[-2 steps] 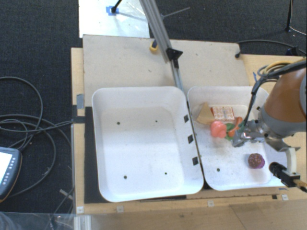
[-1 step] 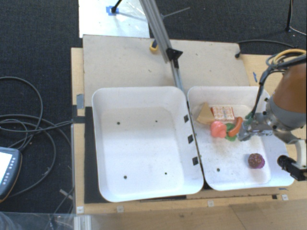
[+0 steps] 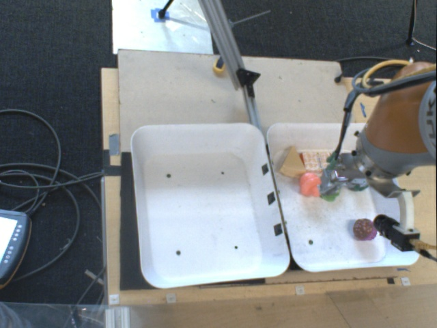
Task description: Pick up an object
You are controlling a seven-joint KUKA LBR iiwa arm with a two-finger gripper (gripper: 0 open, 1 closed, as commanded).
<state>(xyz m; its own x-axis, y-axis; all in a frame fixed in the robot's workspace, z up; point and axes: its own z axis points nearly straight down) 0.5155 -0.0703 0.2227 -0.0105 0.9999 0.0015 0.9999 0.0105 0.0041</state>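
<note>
In the right bin [image 3: 321,255] lie an orange-red rounded object [image 3: 309,184], a tan wedge-shaped piece [image 3: 291,161], a pale patterned card [image 3: 316,159] and a dark purple ball [image 3: 364,229]. My gripper [image 3: 332,182] reaches in from the right and hangs low just to the right of the orange-red object, over a green item [image 3: 330,194] that it partly hides. From this angle I cannot see how the gripper stands.
The left bin [image 3: 147,203] stands beside the right one, sharing a middle wall with black marks. A grey pole [image 3: 225,36] slants down from the top to the bins' far edge. Cables and a pendant [image 3: 10,241] lie on the dark floor at the left.
</note>
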